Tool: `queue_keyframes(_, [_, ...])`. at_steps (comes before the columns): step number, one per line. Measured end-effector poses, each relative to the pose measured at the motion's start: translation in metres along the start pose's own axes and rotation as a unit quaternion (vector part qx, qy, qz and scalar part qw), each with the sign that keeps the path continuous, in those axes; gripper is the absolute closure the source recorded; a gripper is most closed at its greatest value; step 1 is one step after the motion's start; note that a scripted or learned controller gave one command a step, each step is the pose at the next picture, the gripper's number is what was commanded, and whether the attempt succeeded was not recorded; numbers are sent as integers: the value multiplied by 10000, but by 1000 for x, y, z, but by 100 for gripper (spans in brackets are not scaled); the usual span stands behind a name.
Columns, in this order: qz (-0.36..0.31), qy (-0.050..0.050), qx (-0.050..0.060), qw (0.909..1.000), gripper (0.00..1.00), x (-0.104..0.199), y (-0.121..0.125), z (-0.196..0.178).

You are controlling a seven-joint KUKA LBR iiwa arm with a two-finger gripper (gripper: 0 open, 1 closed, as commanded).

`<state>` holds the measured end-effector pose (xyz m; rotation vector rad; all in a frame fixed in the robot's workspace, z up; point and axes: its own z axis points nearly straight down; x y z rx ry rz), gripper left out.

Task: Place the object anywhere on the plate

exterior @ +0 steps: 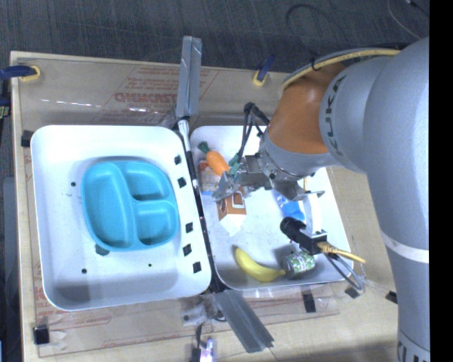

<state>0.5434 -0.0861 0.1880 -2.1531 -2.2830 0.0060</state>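
Dark grey carpet floor (98, 13) is showing w/ faint ribbed texture beyond the far side of the table (90, 89). Table is lying pale tan, w/ red printed lettering (147, 93) near its far edge. Blue clamps (19, 72) are gripping far-left corner; another blue clamp (264, 69) is sitting mid far edge. Black cables (309, 13) are looping on floor. Even, soft light.

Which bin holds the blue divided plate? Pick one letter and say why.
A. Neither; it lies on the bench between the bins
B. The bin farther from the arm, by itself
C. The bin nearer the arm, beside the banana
B: the blue divided plate lies flat in the left-hand bin of the view, away from the arm, while the banana lies in the other bin.
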Motion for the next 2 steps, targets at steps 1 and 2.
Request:
queue_keyframes(1, [-45, -2, 11, 10000, 100, 95, 45, 1])
queue_keyframes(2, [-42, -3, 10, 10000, 0, 95, 46, 0])
